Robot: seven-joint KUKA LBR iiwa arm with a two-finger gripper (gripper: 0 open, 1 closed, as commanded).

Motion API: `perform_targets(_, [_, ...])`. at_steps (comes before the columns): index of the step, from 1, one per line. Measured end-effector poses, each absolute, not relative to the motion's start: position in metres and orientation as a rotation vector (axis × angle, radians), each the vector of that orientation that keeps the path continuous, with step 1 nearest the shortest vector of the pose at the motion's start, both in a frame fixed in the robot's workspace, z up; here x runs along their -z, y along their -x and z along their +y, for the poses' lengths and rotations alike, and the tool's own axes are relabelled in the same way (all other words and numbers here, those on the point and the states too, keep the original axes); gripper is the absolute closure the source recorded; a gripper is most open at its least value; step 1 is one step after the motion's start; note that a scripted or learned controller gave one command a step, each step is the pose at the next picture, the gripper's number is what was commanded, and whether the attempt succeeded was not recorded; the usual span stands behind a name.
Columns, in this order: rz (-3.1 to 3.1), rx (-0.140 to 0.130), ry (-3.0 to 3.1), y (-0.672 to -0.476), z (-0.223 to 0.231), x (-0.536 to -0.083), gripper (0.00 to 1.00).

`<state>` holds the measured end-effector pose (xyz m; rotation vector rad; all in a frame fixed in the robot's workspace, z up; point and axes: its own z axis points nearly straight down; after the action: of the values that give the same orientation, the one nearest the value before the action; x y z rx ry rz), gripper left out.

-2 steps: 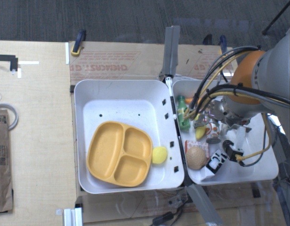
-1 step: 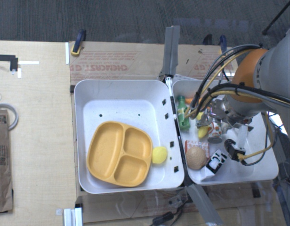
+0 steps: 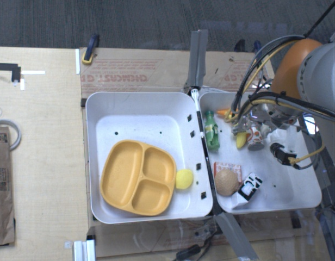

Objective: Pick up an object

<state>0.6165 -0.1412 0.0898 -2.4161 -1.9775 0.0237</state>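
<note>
Gripper [image 3: 254, 125]: you see it low in the right bin [image 3: 298, 192]; whether it grips anything, you cannot tell.
Beneath it: a yellow piece [image 3: 241, 141] and a small cup-like object [image 3: 256, 141].
Nearby: green bottle [image 3: 211, 129], brown ball [image 3: 226, 182].
Left bin [image 3: 135, 105]: yellow divided plate [image 3: 138, 176], yellow ball [image 3: 184, 179] touching it.

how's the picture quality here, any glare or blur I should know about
Camera view: even, soft overhead light; the white bins are bright but not blown out. The yellow tray and yellow ball look sharp with faint shadows. The arm is slightly soft, and cables clutter the gripper.
</note>
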Motion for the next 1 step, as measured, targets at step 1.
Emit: perform_targets(1, [-2.084, -0.005, 2.353, -0.6367, -0.0860, -0.1976, 1.00])
